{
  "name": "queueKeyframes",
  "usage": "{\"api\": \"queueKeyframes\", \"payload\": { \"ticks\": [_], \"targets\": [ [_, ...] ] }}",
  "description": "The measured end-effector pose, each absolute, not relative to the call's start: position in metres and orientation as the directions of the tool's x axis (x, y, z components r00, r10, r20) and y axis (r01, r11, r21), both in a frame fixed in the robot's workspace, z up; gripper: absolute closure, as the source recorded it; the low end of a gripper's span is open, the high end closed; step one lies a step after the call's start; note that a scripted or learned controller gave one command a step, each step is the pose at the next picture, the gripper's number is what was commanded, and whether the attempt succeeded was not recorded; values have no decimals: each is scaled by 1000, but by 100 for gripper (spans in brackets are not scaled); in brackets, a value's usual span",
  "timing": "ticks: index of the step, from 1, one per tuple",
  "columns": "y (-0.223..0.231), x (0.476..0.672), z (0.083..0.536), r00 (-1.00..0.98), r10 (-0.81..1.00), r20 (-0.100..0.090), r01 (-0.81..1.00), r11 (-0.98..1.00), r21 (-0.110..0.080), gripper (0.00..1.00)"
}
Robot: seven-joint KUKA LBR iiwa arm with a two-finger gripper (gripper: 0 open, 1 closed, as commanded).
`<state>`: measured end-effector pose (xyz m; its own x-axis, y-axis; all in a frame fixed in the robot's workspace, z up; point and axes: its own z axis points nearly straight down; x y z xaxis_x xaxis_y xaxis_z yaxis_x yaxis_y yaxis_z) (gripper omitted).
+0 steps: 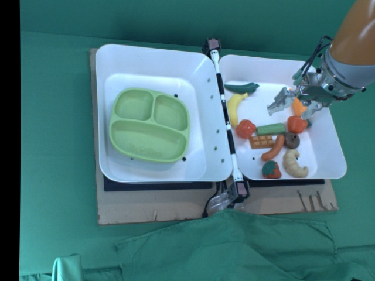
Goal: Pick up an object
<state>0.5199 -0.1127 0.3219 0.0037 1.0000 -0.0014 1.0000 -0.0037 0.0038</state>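
Observation:
The right bin holds several toy foods: a yellow banana, a dark green pepper, a red tomato, a green cucumber, a waffle, a sausage, a brown doughnut, a strawberry and a croissant. My gripper hangs over the bin's far right part with its fingers spread open. A small orange piece lies just under them, beside a second red tomato. I cannot tell whether the fingers touch the orange piece.
The left bin holds a light green divided plate. A black-and-white ridge separates the two bins. Green cloth lies crumpled in front of the bench.

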Motion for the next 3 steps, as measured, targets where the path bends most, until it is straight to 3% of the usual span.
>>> {"api": "queueKeyframes", "payload": {
  "ticks": [2,3],
  "targets": [
    [-112,526,239,5,1000,-1,1000,-5,1,0],
    [-117,528,183,9,1000,-7,1000,-9,10,0]
  ]
}}
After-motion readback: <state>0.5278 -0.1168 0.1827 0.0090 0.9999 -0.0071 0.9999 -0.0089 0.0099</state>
